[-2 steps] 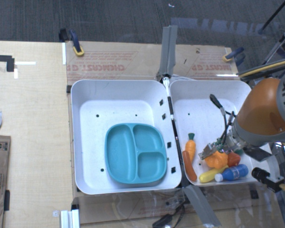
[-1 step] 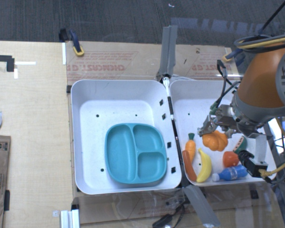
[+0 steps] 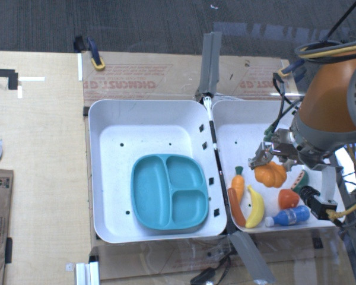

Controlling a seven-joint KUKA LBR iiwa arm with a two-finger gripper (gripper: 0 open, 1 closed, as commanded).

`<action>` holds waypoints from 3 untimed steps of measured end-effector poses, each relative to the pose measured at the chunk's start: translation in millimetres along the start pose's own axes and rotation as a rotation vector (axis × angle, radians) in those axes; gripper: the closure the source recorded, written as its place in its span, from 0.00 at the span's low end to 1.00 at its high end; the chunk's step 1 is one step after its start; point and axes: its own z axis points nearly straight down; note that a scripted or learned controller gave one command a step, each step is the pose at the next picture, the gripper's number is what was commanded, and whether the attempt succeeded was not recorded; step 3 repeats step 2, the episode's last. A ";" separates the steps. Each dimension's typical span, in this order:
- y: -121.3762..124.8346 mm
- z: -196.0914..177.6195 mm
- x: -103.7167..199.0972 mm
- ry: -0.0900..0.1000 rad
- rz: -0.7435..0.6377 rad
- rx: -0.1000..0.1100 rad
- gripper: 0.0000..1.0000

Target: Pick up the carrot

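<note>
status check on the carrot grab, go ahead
Gripper above right bin, over pumpkin. Carrot lying loose beside banana. Nothing on top of it.

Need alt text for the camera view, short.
The gripper hangs over the right white bin above an orange pumpkin toy, left of which lie the small orange carrot and a yellow banana. The left white bin holds a teal divided tray.

I am reaching my arm [image 3: 329, 97] in from the right, its orange band sitting above the wrist, and hanging my gripper [image 3: 266, 155] low inside the right-hand bin [image 3: 225, 114], toward its middle.
</note>
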 end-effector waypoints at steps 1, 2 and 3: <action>9.1 -65.2 9.1 0.001 -0.241 -0.003 1.00; -20.0 5.3 44.1 0.002 -0.390 -0.002 1.00; -20.0 5.3 44.1 0.002 -0.390 -0.002 1.00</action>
